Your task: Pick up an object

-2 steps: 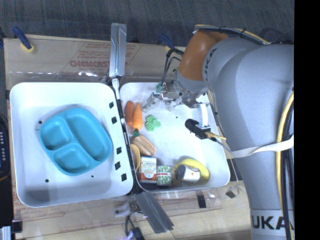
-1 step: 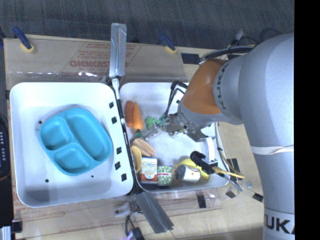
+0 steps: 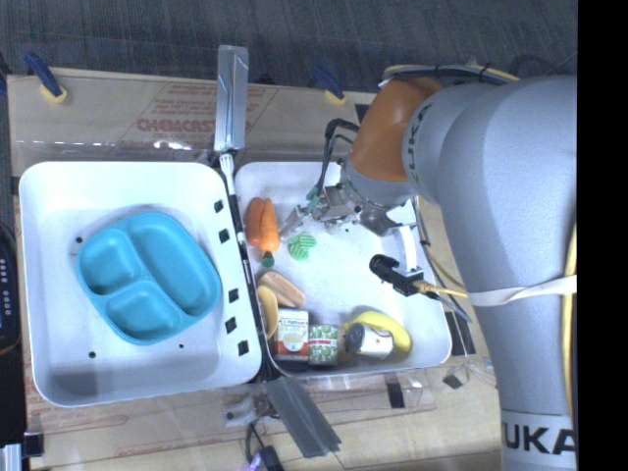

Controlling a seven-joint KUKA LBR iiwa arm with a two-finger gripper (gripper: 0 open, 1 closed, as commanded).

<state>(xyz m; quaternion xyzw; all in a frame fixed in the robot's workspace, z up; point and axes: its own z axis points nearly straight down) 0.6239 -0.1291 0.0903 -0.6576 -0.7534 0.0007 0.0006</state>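
My gripper (image 3: 312,214) is low in the back half of the right bin (image 3: 432,346), reaching in from the right under the orange-banded wrist. Just left of it an orange carrot (image 3: 260,224) lies along the bin's left wall. A small green striped object (image 3: 301,246) sits on the bin floor directly in front of the gripper, close to it. I see nothing held.
A tan bun-like piece (image 3: 283,287), a small carton (image 3: 291,334), a green packet (image 3: 325,342), a dark bottle (image 3: 354,341) and a yellow banana (image 3: 391,328) crowd the right bin's front. The left bin (image 3: 49,361) holds a blue divided plate (image 3: 147,275).
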